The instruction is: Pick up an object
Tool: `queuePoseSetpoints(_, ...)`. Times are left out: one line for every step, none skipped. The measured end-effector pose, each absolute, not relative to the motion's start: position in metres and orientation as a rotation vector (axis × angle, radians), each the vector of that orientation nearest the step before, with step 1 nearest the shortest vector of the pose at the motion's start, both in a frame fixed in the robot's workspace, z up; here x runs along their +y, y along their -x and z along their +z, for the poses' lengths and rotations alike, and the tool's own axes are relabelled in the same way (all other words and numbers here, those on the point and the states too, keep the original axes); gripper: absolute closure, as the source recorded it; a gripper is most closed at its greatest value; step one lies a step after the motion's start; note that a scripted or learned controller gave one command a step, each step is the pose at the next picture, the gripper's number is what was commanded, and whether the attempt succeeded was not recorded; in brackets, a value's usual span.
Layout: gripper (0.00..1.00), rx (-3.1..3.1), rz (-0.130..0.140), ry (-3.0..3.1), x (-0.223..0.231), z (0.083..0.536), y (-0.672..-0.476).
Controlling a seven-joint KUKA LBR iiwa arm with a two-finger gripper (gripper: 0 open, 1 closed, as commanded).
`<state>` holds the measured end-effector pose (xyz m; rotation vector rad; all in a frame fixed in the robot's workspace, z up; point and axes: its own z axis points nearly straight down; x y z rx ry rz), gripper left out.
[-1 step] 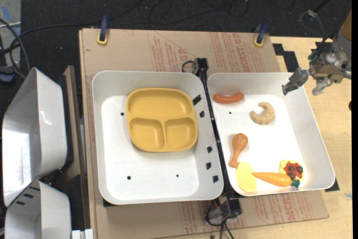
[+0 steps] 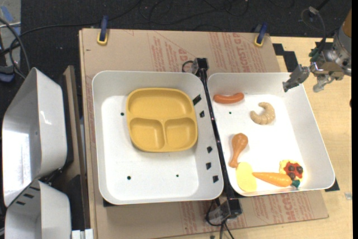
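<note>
The right bin [image 2: 313, 126] holds a red sausage [image 2: 229, 98], a tan croissant [image 2: 264, 113], a brown drumstick [image 2: 239, 145], a yellow lemon-like piece [image 2: 245, 177], an orange carrot [image 2: 272, 178] and a small pizza slice [image 2: 292, 169]. My gripper [image 2: 307, 81] hangs at the bin's far right corner, above its rim, well right of the croissant. Its two fingers stand apart with nothing between them.
A yellow divided plate [image 2: 162, 119] lies in the left bin [image 2: 109, 176]. Black clips run along the seam between the bins. Yellow clamps [image 2: 102, 36] hold the cardboard base at the back. White containers [image 2: 31, 126] stand off the bench at the left.
</note>
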<state>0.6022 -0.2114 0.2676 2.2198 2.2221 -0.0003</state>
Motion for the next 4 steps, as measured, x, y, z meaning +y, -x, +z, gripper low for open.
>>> queuePoseSetpoints(0.0, 2.228, -0.003, -2.219, -0.207, 0.222, -0.607)
queuePoseSetpoints(0.0, 2.228, -0.004, -2.22, -0.198, 0.175, -0.608)
queuePoseSetpoints(0.0, 2.228, -0.004, -2.22, -0.19, 0.121, -0.615)
queuePoseSetpoints(1.0, 2.224, 0.002, -2.214, -0.191, 0.136, -0.616)
